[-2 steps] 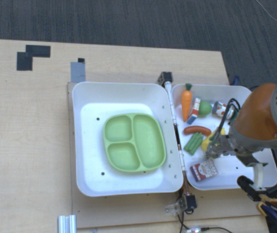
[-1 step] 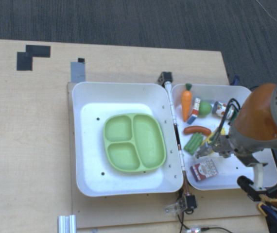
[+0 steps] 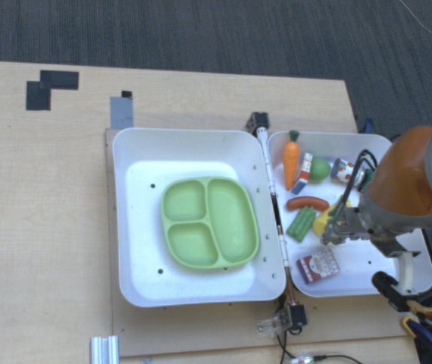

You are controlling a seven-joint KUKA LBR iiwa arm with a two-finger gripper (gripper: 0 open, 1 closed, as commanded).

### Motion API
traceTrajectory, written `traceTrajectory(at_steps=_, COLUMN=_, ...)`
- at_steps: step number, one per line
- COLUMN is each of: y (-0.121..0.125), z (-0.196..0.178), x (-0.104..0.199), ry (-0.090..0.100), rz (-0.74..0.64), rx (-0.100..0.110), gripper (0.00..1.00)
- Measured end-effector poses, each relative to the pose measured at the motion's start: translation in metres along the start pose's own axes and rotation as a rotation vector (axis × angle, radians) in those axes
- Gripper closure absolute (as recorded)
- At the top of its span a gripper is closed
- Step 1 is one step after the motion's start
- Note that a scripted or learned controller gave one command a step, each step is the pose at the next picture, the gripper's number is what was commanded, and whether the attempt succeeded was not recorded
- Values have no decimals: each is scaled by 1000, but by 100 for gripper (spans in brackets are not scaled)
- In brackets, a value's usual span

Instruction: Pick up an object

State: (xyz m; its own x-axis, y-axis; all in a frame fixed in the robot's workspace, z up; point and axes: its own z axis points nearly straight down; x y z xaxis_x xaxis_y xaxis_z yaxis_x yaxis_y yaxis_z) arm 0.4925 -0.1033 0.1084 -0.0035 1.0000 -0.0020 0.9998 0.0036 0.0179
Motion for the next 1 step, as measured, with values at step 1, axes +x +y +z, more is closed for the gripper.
traceTrajectory(at_steps=1, y=0, z=0, x=0, ry=0, rz=-1, rx=0, gripper=0)
